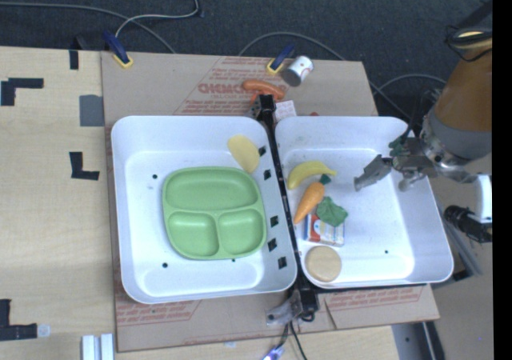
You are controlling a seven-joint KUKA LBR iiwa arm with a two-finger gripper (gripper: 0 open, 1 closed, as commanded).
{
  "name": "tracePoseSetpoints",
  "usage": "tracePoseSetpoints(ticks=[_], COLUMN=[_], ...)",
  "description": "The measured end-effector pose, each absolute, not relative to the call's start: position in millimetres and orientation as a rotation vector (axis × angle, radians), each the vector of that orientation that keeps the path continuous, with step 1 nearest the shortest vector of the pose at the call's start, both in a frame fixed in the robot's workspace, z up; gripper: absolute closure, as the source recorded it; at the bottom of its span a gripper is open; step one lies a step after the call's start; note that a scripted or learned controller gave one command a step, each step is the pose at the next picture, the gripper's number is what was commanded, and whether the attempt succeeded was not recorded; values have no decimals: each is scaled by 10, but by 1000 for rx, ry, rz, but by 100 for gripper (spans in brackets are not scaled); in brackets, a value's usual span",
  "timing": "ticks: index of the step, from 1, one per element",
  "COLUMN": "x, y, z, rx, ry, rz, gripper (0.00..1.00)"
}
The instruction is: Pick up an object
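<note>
Right bin [416,214], all along its left edge: banana [310,172] lying curved near the top; carrot [310,199] just below, slanted, green top [331,212] toward bin centre; small carton [326,232] flat under the leaves; tan round disc [324,263] by the bottom left corner. Left bin [132,214]: green divided plate [214,212] centred, yellow lemon-like piece [244,152] near top right corner.

Green tray [214,213], yellow banana [310,172], orange carrot [309,200], white bins [128,150].

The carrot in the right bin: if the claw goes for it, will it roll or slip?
The carrot looks like smooth, stiff toy plastic, so probably light and slippery. Its tapered round body may roll or squirt out of a pinch. It lies against the banana and the green leaf piece, so a push would likely shift those.
</note>
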State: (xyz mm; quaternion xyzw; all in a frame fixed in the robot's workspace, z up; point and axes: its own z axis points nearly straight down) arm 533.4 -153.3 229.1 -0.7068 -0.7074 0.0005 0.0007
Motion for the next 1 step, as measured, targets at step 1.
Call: tracePoseSetpoints(ticks=[1], x=[5577], y=[-1032], z=[1025], rx=[-2216], ry=[-2220], rz=[4], gripper=[0])
